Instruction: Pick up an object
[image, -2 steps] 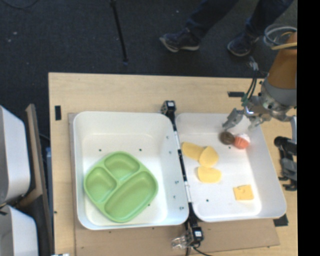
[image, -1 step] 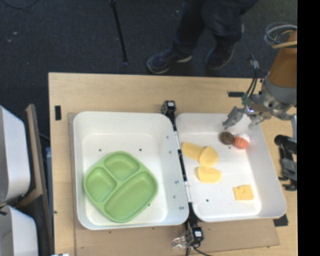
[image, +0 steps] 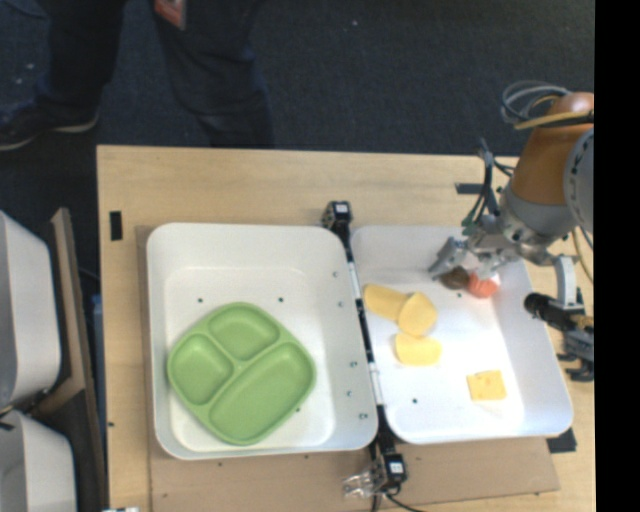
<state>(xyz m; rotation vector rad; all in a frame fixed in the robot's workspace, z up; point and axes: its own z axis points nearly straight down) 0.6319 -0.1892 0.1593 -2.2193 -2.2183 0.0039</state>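
Starting at the left of the frame, I've got the left bin (image: 160, 300) on the bench (image: 250, 185) with a green divided plate (image: 241, 372) lying flat in its lower half, well away from anything I'm after. Moving across the clip between the bins into the right bin (image: 530, 400): three pale yellow food pieces bunched near the bin's left side — a flat slice (image: 382, 299), a rounder one (image: 418, 314) touching it, and another (image: 417, 350) just below. A yellow cheese square (image: 487, 385) sits apart, lower right. Further right, in the upper part of that bin, my pincer (image: 466, 268) is down low, right over a small orange-red piece (image: 484, 287) with something dark just beside it. That orange-red piece lies just to the lower right of the pincer tips, near enough to be touching. Whether the tips are spread or closed, I can't tell from here; they blur into the dark lump. My read: the orange-red piece is the target, and the move hangs on that slight lower-right offset.
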